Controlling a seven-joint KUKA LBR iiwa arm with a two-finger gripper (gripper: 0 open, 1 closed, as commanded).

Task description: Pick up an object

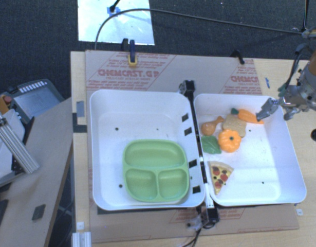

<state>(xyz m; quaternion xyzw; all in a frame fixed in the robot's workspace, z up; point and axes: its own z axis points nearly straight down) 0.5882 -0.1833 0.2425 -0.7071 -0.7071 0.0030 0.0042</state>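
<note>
Tool (pixel 277 108) poised over right bin's (pixel 281 189) far right rim, fingers spread wide, holding nothing; carrot (pixel 248 116) just beside left finger; pumpkin (pixel 229 140), cookie (pixel 234 123), drumstick (pixel 211 126), leaf (pixel 210 145) clustered at bin's far left; pizza (pixel 219 175) nearer; green tray (pixel 156 170) in left bin (pixel 116 112)

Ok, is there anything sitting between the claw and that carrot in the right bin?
Nothing visible. The claw hangs at the right bin's upper right, and the carrot lies just to its left with bare bin floor around that end.
</note>
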